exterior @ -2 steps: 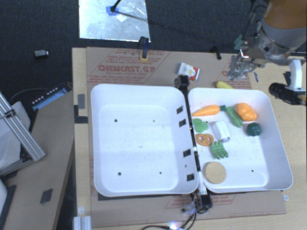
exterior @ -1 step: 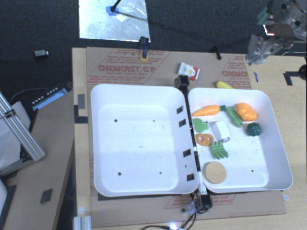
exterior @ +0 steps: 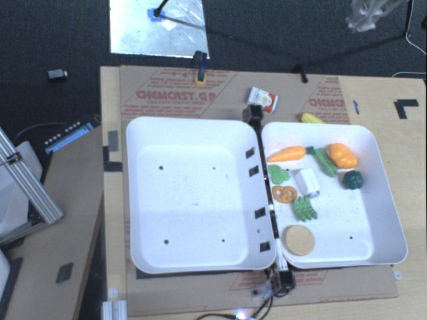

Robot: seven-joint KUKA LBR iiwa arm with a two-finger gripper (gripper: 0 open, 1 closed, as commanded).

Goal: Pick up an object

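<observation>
Two white bins sit side by side on the bench. The left bin has nothing lying in it that I can see, while the right bin carries all the small toy food.

Along its top edge lies a carrot, pointing left toward the divider. Right of it is a dark green pod, tilted, and touching that an orange pepper. Just below the pepper sits a dark green round piece, maybe broccoli, too small to be sure.

Toward the middle there is a leafy green bit, a white block beside it, and under them a pretzel and a green ridged piece. A round tan cookie lies near the bin's bottom edge, apart from the rest.

Outside the bins, a yellow banana rests on the bench just above the right bin.

The gripper hangs high at the top right, well away from the bins, blurred and pale; nothing is in it, and I cannot tell how its grip is set.
</observation>
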